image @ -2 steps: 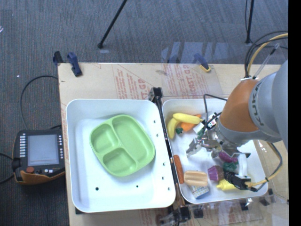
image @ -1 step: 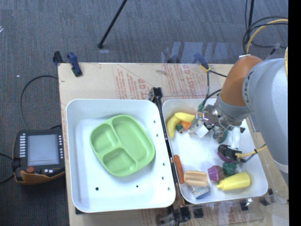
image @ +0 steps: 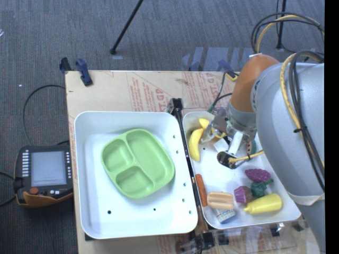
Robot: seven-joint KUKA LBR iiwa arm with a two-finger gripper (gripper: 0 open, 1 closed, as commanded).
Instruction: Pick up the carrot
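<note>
The carrot (image: 201,189), a short orange-red stick, lies along the left wall of the right bin (image: 288,211), near its front. My gripper (image: 225,144) hangs over the back half of that bin, just right of a yellow banana (image: 195,142). It is well behind the carrot and not touching it. The wrist with its orange band (image: 249,86) and the grey arm cover the bin's right side.
Front of the right bin holds a tan bread piece (image: 220,199), a purple toy (image: 242,194), grapes (image: 258,174) and a yellow squash-like toy (image: 263,204). The left bin (image: 87,194) holds a green divided plate (image: 137,163). A pendant (image: 45,173) lies off the bench, left.
</note>
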